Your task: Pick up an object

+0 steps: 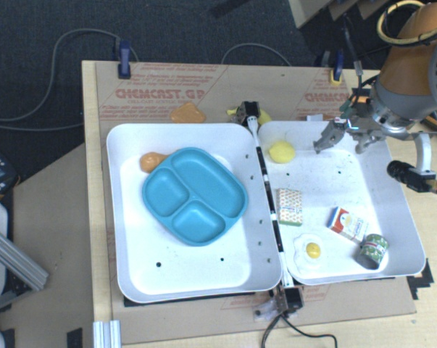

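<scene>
Your arm (410, 64) comes in from the upper right, its orange band above the grey wrist, and leans down over the far right corner of the right bin (392, 209). The gripper (346, 138) hangs above the bin's upper part with its two fingers spread apart, one toward the lemon side, one toward the right wall. There is nothing between them. The left finger (325, 141) points down and left, its tip near the bin floor; whether it touches is unclear.

In that right bin you have several candidates. A yellow lemon (281, 151) sits in the upper left corner, left of the gripper and apart from it. A patterned packet (289, 206) lies by the left wall near the middle. A fried egg toy (309, 251) lies at the near left. A small red-and-white carton (347, 223) sits right of the egg, and a green can (373, 249) lies on its side just beside it, at the near right.

The left bin (131, 252) holds a blue divided plate (195, 195), tilted a little, with an orange piece (151, 162) touching its upper left edge.

On the cardboard behind the bins you can see another orange thing (187, 112), and a black-and-yellow clamp (250, 112) at the seam between the bins.
</scene>
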### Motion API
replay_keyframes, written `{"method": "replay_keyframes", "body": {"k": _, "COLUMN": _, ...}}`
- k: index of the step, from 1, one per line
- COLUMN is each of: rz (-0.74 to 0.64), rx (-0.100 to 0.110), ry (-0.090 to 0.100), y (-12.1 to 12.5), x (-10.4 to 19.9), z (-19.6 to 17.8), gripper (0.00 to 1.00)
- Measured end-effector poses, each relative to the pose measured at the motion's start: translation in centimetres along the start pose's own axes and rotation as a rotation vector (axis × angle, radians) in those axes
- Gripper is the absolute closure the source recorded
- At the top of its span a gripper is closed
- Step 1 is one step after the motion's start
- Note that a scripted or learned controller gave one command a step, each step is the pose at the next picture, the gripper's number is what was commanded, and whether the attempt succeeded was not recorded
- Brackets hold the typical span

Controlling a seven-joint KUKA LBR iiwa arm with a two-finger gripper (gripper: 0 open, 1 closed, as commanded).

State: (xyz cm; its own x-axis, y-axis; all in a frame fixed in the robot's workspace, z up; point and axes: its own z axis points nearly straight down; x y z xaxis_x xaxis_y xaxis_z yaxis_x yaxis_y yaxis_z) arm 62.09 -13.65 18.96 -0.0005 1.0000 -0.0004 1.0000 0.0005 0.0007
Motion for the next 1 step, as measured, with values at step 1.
{"method": "replay_keyframes", "body": {"k": 1, "rz": 0.007, "rx": 0.014, "ry": 0.005, "y": -11.74, "x": -2.62, "z": 11.05, "gripper": 0.0}}
